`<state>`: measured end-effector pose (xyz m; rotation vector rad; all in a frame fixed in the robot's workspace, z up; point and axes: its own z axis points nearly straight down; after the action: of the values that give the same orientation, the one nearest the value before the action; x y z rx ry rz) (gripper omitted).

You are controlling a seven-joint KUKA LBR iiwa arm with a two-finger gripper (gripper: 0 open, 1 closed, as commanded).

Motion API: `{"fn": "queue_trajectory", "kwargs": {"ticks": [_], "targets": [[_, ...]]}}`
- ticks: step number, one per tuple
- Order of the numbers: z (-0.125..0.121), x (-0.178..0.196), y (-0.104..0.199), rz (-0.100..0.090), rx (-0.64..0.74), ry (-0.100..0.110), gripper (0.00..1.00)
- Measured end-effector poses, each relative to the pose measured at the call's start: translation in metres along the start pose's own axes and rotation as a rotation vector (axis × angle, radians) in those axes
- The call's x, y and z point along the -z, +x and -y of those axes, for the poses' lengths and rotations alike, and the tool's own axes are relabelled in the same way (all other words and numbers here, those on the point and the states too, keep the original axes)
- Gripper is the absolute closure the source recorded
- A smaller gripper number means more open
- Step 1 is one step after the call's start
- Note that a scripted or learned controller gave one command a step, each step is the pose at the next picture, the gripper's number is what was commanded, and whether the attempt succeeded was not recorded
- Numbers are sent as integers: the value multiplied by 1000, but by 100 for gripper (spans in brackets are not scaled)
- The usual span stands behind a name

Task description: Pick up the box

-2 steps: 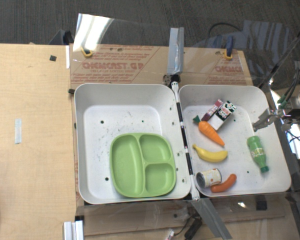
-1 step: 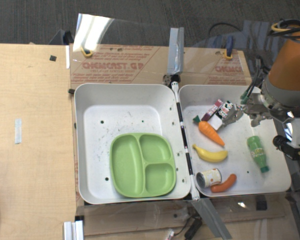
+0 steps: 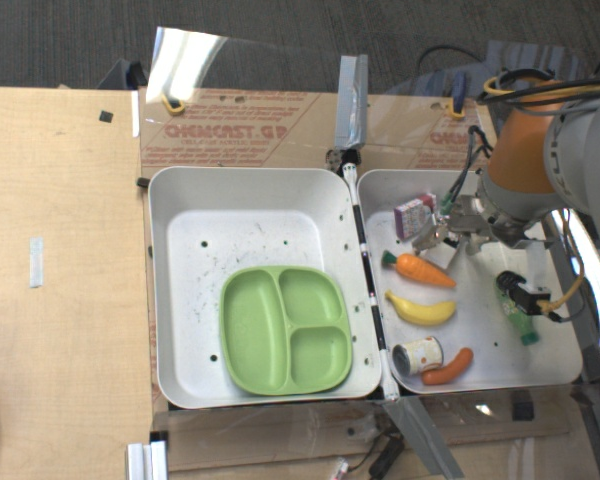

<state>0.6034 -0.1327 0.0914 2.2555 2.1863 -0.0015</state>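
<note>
Reaching in from 3 o'clock, the grey arm [image 3: 580, 158] with its orange band is seen bent over the right bin [image 3: 485, 318], and the pincer [image 3: 442, 236] is held low in that bin's 11 o'clock part. How far the pincer is open cannot be told, and nothing can be made out in its hold. The box [image 3: 415, 215], small, purple and white, is found near the bin's 10 o'clock corner, just beside the pincer at the pincer's 10 o'clock; whether the two touch cannot be told. A carrot [image 3: 425, 270] is laid at 6 o'clock of the box, close under the pincer. A banana [image 3: 422, 310] is placed just at 6 o'clock of the carrot. A small can [image 3: 418, 354] is tipped on its side at the bin's 7 o'clock, with an orange-red sausage [image 3: 448, 366] touching it at 4 o'clock. A small green item [image 3: 528, 333] is seen at the bin's 4 o'clock. In the left bin [image 3: 180, 268] a green divided plate [image 3: 285, 328] is set toward 5 o'clock. Both bins are carried by the pale wooden surface [image 3: 60, 218].
</note>
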Motion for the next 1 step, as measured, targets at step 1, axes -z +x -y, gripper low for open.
{"fn": "queue_trajectory", "kwargs": {"ticks": [1], "targets": [[-1,10,-1,1,-3,-2,100]]}}
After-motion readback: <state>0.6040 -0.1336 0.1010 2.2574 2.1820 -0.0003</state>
